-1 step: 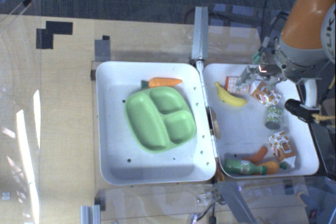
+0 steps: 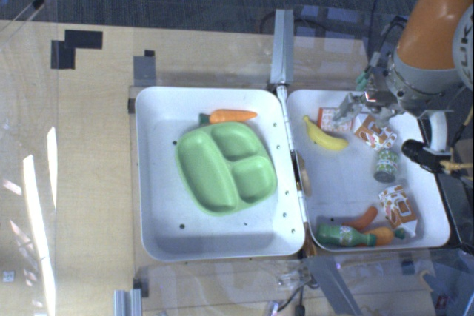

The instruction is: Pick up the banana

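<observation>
The yellow banana [image 2: 324,135] lies in the upper left part of the right bin [image 2: 341,189], near the divider. My gripper [image 2: 363,112] hangs just right of and slightly above it, over a red-and-white carton [image 2: 329,118]. Its fingers look spread open with nothing between them, and they are apart from the banana.
The right bin also holds a second carton [image 2: 374,134], a small can [image 2: 385,165], a third carton [image 2: 398,206], a green bottle [image 2: 346,235] and orange pieces [image 2: 364,218] along the front. A green divided plate [image 2: 226,166] and a carrot [image 2: 233,115] lie in the left bin [image 2: 159,181].
</observation>
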Controlling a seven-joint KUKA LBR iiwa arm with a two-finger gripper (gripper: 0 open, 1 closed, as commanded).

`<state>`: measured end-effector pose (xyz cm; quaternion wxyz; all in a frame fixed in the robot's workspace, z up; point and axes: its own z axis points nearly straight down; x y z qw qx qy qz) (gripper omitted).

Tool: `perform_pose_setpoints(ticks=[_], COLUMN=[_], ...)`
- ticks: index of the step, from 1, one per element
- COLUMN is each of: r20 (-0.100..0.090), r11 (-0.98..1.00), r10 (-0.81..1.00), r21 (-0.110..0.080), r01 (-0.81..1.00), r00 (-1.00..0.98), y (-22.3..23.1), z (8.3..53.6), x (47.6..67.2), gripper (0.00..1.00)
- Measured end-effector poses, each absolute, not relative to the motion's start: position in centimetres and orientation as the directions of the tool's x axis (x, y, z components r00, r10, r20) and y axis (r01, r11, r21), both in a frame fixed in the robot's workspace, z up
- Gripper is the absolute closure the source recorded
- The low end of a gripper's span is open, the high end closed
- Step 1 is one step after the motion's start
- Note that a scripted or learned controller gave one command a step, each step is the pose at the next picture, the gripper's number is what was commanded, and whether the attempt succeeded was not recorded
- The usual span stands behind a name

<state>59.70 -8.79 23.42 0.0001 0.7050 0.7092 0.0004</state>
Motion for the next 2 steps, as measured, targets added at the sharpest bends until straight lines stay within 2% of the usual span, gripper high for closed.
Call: perform_pose_setpoints(ticks=[1, 2], r20=[0.001, 0.000], r11=[-0.021, 0.046], r10=[1.000, 0.999], r21=[0.002, 0.004], r01=[1.000, 0.999], r00=[0.021, -0.046], y=[-3.7, -8.3], z=[18.3, 16.9], x=[62.2, 61.5], gripper=[0.00, 0.00])
